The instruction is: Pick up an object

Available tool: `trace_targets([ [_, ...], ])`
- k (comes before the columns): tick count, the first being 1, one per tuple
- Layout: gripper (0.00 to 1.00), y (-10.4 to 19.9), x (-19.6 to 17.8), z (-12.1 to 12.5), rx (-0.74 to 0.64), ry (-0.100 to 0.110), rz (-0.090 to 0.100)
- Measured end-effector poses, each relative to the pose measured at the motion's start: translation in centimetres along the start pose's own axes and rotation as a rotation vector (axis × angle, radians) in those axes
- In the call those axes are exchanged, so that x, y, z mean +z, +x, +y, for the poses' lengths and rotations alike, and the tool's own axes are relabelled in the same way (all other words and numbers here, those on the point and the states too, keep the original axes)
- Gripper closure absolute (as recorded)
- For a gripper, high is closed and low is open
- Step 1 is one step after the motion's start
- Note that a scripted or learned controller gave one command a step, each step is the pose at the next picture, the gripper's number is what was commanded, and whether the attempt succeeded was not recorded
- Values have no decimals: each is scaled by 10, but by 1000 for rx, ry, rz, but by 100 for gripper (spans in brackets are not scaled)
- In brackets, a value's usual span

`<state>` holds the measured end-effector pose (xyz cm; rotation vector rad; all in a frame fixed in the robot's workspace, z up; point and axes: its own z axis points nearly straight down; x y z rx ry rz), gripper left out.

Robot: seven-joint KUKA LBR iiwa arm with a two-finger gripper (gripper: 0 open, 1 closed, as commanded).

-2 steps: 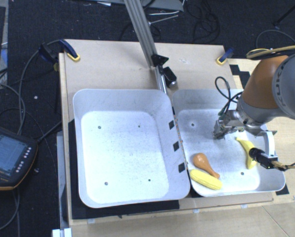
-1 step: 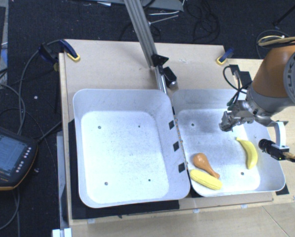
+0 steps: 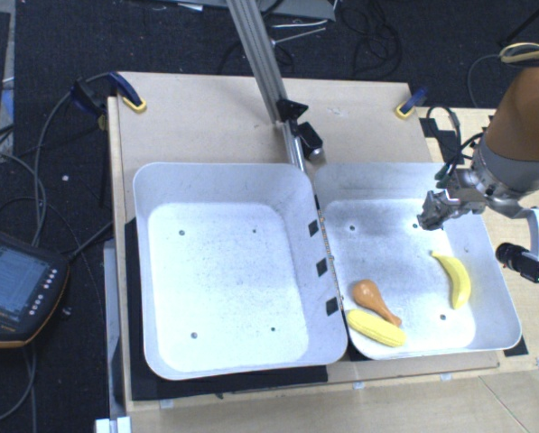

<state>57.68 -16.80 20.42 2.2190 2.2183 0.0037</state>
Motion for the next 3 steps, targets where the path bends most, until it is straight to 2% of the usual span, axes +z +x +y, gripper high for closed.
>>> trace_targets([
  [1, 100, 0, -53, 1, -1, 0, 0],
  [3, 100, 105, -37, 5, -4, 5, 2],
])
